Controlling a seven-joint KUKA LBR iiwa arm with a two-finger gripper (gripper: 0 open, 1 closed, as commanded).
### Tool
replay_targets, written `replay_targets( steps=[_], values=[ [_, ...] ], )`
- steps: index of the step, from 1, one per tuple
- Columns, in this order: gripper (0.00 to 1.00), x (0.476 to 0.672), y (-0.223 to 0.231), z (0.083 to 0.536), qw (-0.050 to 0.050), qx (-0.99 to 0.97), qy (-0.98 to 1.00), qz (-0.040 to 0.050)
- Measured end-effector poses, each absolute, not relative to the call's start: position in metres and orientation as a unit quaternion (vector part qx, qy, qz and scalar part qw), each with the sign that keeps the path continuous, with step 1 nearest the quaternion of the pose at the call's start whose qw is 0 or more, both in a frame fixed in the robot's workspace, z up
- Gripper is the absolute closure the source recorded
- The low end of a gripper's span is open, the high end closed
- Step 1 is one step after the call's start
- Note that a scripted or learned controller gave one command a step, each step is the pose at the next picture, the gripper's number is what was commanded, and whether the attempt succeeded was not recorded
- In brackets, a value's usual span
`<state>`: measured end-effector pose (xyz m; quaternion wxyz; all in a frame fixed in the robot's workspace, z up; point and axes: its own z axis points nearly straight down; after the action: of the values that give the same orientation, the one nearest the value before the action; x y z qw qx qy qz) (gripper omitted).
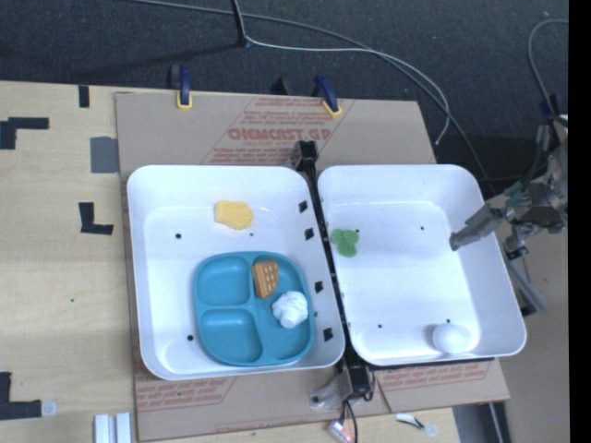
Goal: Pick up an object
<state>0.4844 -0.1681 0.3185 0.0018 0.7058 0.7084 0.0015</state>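
The right bin point(397, 178) holds a small green object point(346, 242) close to its left wall and a white ball point(452, 337) in its near right corner. My gripper point(473, 230) reaches in over that bin's right rim, pointing left and down, well apart from both objects. Nothing shows in its grasp. The left bin point(152, 247) contains a yellow lump point(234, 214) at the back and a blue divided tray point(226, 326). On the tray lie a brown waffle-like piece point(266, 278) and a white crumpled item point(291, 309).
Both bins rest on a cardboard sheet point(268, 127) held by two clamps at its far edge. A black divider clip point(306, 155) sits between the bins. Cables run across the dark floor behind and hang near the arm at the right.
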Motion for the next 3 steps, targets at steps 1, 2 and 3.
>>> replay_targets(
  steps=[1,2,3],
  values=[
    [0.0,0.557,-0.148,0.339,0.0,0.706,0.708,0.0004],
    [0.0,0.516,-0.125,0.301,-0.001,0.707,0.707,-0.0009],
    [0.0,0.572,-0.115,0.338,0.001,0.706,0.708,0.0007]
  ],
)
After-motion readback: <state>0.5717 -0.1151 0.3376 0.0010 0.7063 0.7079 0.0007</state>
